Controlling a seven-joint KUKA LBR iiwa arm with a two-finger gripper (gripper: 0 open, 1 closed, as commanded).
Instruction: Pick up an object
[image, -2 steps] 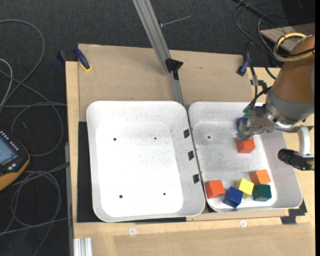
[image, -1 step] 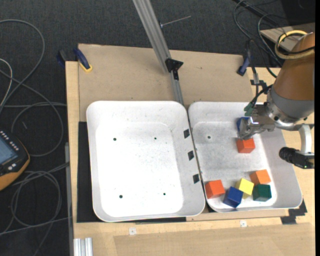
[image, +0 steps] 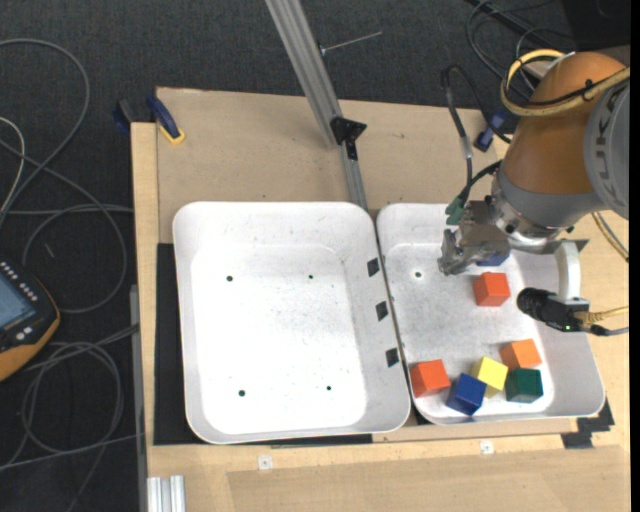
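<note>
- Nearest the camera, along the front wall of the right bin (image: 590, 395), sits a cluster of small cubes: a blue block (image: 466, 393), a yellow block (image: 491, 373), a green block (image: 524, 384), an orange block (image: 431, 376) to their left and another orange block (image: 519, 353) behind the green one.
- A sixth cube, the red-orange block (image: 491, 289), lies apart from them further back on the speckled white floor.
- The gripper (image: 462, 252) hangs just beside that block, to its left; its dark metal tips are too small and shadowed for me to tell whether they are apart or together, and nothing seems to sit between them.
- The left bin (image: 200, 230) is a shallow, rounded white tray with grey scuffs.
- The bench (image: 250, 130) is pale, smooth wood.
</note>
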